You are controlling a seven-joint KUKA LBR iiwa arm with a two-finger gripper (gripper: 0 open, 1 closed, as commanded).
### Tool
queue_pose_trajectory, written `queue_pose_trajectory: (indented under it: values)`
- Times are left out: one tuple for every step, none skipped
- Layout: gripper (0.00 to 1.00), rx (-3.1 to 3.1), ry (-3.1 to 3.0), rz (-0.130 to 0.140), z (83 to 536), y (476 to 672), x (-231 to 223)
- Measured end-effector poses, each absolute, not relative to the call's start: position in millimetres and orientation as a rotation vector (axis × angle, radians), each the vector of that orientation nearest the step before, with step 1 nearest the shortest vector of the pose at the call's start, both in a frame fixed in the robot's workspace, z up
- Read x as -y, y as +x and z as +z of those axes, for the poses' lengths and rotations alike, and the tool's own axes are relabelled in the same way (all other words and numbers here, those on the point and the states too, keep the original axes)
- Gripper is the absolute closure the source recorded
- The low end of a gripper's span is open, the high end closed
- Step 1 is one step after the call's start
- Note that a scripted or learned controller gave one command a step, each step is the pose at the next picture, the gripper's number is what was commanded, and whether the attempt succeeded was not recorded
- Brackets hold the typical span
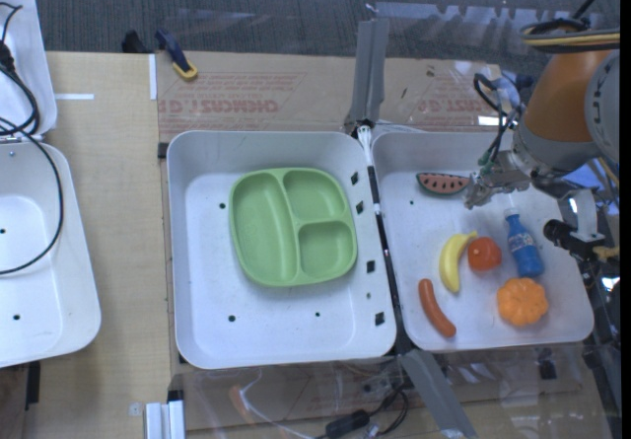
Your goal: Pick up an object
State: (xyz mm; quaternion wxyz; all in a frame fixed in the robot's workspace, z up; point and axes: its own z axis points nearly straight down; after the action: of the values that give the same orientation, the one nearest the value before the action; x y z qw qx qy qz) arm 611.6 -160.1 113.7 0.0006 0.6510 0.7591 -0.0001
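Sausage point(436, 308) and orange pumpkin point(522, 300) lie along the right bin's point(402, 230) near edge.
Behind them sit a banana point(452, 261), tomato point(483, 255) and blue bottle point(523, 247); a watermelon slice point(443, 182) rests near the far edge, beside the gripper point(486, 187), whose opening I cannot tell. Left bin point(197, 259) holds a green divided plate point(293, 226).

I saw the gripper point(485, 192) low in the right bin point(409, 259), just beside the watermelon slice point(443, 182); the green divided plate point(293, 225) lay in the left bin point(197, 259).
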Motion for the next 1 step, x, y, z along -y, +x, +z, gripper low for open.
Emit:
queue_pose_trajectory:
  values:
    - [0.00,-2.384,2.044,-0.001,113.7,611.5,160.1]
